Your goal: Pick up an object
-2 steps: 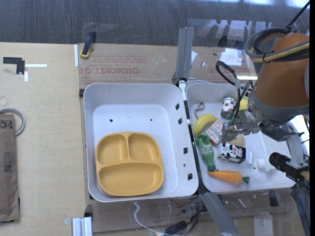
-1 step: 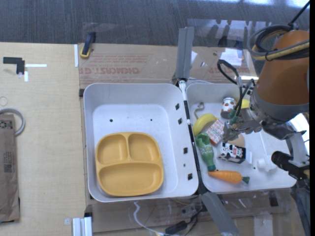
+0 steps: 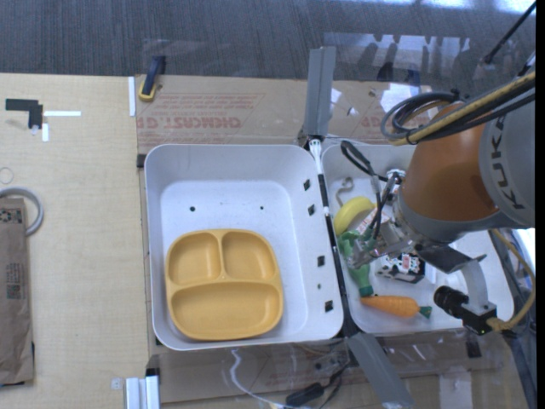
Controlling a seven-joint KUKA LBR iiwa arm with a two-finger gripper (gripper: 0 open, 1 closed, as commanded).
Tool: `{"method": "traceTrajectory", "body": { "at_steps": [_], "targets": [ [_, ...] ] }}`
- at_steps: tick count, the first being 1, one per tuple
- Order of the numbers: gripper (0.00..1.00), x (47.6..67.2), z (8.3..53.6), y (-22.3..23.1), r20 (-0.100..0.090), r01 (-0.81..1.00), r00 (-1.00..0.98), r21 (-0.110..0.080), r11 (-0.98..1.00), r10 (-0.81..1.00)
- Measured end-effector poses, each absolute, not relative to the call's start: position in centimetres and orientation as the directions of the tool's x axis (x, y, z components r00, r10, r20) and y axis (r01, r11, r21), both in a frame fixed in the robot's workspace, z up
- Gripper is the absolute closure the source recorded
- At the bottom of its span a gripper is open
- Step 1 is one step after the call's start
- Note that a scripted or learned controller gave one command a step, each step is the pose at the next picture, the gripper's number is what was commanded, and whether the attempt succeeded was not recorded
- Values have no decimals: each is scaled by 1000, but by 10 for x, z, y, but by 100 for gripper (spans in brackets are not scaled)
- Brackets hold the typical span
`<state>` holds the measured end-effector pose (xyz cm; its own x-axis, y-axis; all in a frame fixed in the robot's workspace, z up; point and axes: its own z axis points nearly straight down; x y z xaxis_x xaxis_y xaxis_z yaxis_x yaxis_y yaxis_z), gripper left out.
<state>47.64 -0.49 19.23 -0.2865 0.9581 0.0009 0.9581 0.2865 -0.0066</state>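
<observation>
At the near edge of the right bin point(image 3: 477, 326) an orange toy carrot point(image 3: 390, 305) with a small green top is seen, lying flat on the white floor, and just behind it a small black and white object point(image 3: 402, 267) is found, too small to be named. The gripper point(image 3: 372, 244) is lowered into this bin between a green object point(image 3: 352, 250) and the black and white one, very near both; whether it is wide or narrow cannot be told, because it is hidden under the wrist and the cables, and nothing is seen held. A little farther a yellow object like a banana point(image 3: 352, 213) is placed against the bin's left wall. These things are judged to be light plastic toys, stiff and rather smooth, so a slip is possible; the carrot would best be taken across its thick middle, the banana across its curved body. In the left bin point(image 3: 162, 228) a yellow divided plate point(image 3: 225, 282) is laid near the front; it is probably light but wide and flat, so only its rim could be pinched. On the arm point(image 3: 460, 177) the letters "KU" can be read at the right edge. Farthest, on the cardboard point(image 3: 221, 109) behind the bins on the desk point(image 3: 77, 186), red mirrored print is seen, which seems to read "CHEMCAST".
</observation>
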Motion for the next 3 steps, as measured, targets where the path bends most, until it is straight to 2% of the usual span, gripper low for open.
{"method": "traceTrajectory", "body": {
  "at_steps": [1,2,3],
  "targets": [
    [100,477,190,-25,0,984,-179,-4,179,984],
    [100,478,270,-32,-1,882,-472,-3,472,882],
    [100,477,190,-23,2,839,-545,-4,545,839]
  ]
}}
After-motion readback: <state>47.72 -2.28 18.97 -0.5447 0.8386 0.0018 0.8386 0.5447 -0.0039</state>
